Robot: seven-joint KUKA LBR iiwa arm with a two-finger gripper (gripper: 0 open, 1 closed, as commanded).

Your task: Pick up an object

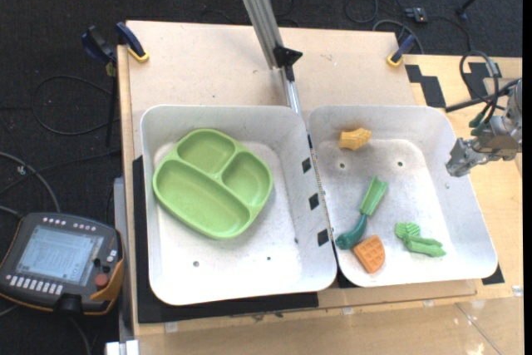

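Nearest the camera, at the lower left off the bench, a teach pendant (56,260) lies on the dark floor, its screen lit; on the bench, the right bin (465,220) carries four loose items: an orange waffle-textured piece (370,253) lies closest to the front rim, touching the dark teal end of a green toothbrush-shaped toy (364,212) that runs diagonally up toward the bin's middle; a small green knobbly toy (418,239) sits just to the right of the orange piece, apart from it; a yellow chunk (355,138) rests near the bin's far wall, well apart from the others; the left bin (208,283) holds a green divided plate (214,181) with three compartments, lying flat and slightly toward the far-left portion of the bin; the gripper (460,159) hangs at the right bin's right rim, over the edge rather than over any item, and well apart from all four objects; whether its grip is released or clenched cannot be told at this size and angle, and nothing is seen in it; beyond the bins, a grey metal pole (259,0) slants across the bare bench top, and a yellow clamp (135,46) sits at the far-left corner
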